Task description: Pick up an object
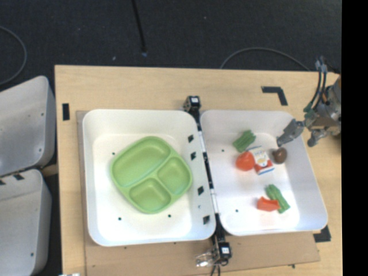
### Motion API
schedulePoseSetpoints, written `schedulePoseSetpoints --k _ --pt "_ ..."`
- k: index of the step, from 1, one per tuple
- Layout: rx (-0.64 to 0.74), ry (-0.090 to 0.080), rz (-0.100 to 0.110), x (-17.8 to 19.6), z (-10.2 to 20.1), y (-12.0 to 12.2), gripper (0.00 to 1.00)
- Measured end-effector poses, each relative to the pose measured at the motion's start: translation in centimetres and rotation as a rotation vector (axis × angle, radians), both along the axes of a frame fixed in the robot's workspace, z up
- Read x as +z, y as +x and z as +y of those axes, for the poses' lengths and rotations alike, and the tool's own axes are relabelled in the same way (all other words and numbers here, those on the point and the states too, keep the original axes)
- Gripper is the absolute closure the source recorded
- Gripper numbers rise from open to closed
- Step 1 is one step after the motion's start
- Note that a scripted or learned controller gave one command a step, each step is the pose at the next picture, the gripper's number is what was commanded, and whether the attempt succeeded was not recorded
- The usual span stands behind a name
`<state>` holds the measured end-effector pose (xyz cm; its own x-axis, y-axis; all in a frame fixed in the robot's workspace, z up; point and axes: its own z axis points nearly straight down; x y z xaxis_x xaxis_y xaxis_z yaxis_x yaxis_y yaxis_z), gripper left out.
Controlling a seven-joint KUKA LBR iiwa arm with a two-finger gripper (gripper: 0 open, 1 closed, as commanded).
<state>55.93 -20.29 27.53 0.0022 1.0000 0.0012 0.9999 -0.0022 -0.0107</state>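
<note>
Two bins (92,154): green tray (150,174) in the left one, toys in the right. Gripper (300,132) hangs over the right bin's far edge, near a brown ball (279,154); jaws spread, gripping nothing.

Two white bins (92,211) sit on a pale tan table (144,85). The left bin holds a light green divided plate (151,174). In the right bin (305,206), a red ball (245,161) lies beside a red-and-white box (263,160), a brown lump (279,154) beyond that box, and green pieces (244,140) nearby.

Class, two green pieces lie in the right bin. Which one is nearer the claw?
The upper green piece, beside the red ball; the lower green piece lies farther from the claw.
</note>
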Motion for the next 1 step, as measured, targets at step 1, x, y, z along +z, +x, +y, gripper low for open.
schedulePoseSetpoints --k 1 --pt "0.002 -0.002 -0.012 0.68 0.07 0.21 0.00"
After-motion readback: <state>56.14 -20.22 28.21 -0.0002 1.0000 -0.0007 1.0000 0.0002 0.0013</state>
